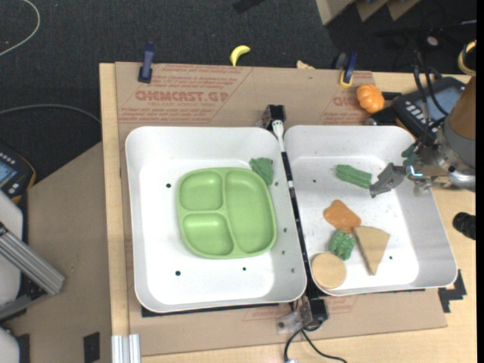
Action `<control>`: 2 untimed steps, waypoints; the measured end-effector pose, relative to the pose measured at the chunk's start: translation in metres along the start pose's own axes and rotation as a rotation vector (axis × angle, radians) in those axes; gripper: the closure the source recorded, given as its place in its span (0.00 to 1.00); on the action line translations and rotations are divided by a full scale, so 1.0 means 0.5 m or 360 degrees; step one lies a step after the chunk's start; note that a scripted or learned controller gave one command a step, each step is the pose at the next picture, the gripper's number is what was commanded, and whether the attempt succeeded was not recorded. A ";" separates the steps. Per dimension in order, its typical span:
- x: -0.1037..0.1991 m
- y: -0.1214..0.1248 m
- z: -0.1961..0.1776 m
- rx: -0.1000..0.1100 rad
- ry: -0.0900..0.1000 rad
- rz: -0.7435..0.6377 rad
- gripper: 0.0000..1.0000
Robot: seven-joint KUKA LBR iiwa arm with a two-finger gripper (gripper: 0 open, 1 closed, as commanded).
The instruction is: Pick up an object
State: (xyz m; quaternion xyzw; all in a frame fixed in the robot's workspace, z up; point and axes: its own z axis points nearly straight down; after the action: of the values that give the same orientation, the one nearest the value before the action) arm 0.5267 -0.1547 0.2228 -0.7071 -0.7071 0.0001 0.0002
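Hand (387, 180) hangs released, grasping nothing, near right bin's (431, 218) far edge, just beside green pickle-like piece (353, 175). We advise: centre fingers over piece, descend, clench, lift straight.

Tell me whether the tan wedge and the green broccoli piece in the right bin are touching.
Touching. The camera view shows the tan wedge with its left edge against the green broccoli piece, no white bin floor between them.

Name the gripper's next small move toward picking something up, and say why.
Probably a short shift left and down onto the green pickle-shaped piece. The gripper hangs just right of it in the right bin, nothing between its fingers, and that piece lies apart from the others.
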 end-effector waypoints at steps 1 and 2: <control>0.102 -0.069 -0.017 0.0005 0.0006 -0.0007 0.00; 0.226 -0.094 -0.140 -0.0011 0.0001 -0.0011 0.00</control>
State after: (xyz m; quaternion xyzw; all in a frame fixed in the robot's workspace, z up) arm 0.4797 -0.0418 0.2928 -0.7046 -0.7096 -0.0027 -0.0019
